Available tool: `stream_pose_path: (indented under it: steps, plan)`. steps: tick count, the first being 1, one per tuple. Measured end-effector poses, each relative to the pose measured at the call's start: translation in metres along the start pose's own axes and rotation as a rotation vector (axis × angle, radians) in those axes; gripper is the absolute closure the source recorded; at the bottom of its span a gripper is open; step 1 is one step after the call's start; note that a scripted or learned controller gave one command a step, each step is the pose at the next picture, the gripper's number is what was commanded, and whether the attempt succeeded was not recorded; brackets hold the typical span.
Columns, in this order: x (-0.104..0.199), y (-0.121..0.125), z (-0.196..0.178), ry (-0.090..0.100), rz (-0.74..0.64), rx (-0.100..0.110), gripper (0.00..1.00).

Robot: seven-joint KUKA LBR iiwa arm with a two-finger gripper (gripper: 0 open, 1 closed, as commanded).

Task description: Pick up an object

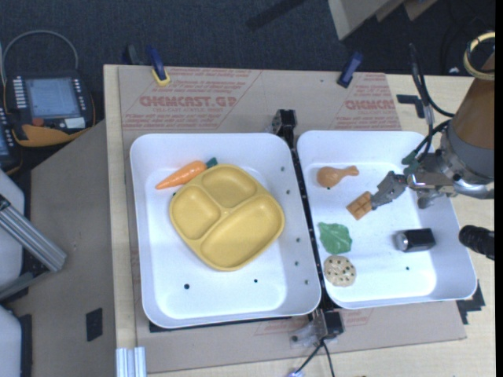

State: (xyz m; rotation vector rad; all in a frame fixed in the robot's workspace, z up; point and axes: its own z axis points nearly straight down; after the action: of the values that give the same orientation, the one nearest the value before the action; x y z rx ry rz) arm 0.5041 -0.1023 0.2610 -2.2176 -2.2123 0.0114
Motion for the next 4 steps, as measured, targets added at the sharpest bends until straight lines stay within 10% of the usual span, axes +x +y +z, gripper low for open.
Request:
stream_pose_path:
  steps: [1,4]
  plan:
    - [0.000,0.002,-0.006,-0.001,-0.003,-0.012,0.00]
    - [0.011,0.003,0.128,0.001,-0.002,-0.005,0.00]
